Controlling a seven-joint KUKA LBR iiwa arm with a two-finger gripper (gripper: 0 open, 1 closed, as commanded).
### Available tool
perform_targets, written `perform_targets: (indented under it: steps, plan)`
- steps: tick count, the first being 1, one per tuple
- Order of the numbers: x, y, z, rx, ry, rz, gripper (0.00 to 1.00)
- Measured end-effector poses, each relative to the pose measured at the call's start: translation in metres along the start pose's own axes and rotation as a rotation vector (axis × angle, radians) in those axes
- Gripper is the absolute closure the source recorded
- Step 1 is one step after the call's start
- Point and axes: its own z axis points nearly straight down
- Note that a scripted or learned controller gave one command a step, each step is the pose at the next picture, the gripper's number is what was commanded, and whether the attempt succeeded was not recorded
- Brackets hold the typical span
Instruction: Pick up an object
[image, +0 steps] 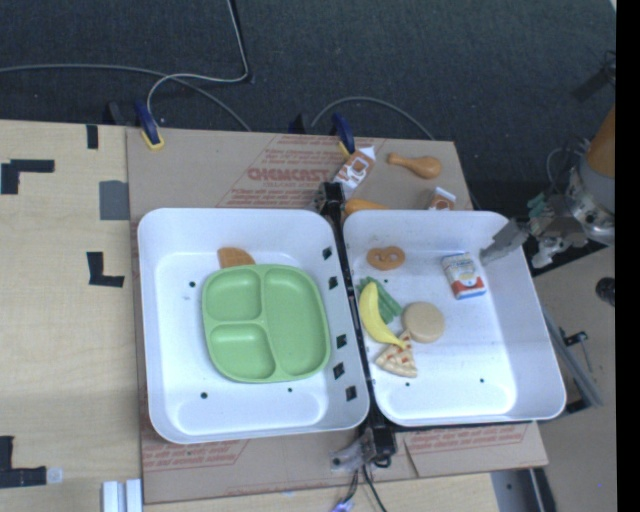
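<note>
Two shallow white bins sit side by side on a sheet of printed cardboard (290, 175) laid over the table (60, 290). The left bin (160, 300) holds a green divided plate (266, 323) with three compartments; a small orange-brown piece (236, 257) lies just beyond the plate's far edge, partly hidden by it.

The right bin (500, 370) holds the graspable objects. A pretzel (386, 258) lies near the far wall. A small white carton with red and blue print (464, 276) lies to its right, near the bin's right wall. Toward the bin's left side a banana (375, 314) rests against a green item (389, 304), with a round tan cookie (424, 323) just beside them and a pizza slice (397, 360) touching the banana's near end.

Outside the bins, on the cardboard beyond the right bin, lie a toy drumstick (414, 164), a small printed packet (354, 167) and a small orange-and-white object (441, 202) at the bin's far rim.

The end effector (503, 243) enters from the right, above the right bin's far right corner and just beside the carton. A single grey finger-like tip points toward the carton; whether it is spread or closed cannot be told. Nothing is seen gripped in it.
</note>
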Motion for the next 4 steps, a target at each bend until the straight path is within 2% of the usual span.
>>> perform_targets:
  steps: [1,2,3,4]
  plan:
    - [0.102,-0.007,0.119,0.003,0.003,-0.002,0.0]
    - [0.111,0.022,0.162,-0.01,-0.008,0.003,0.0]
    - [0.119,0.085,0.166,-0.004,-0.001,-0.001,0.0]
    - [0.117,0.087,0.166,-0.002,-0.001,-0.002,0.0]
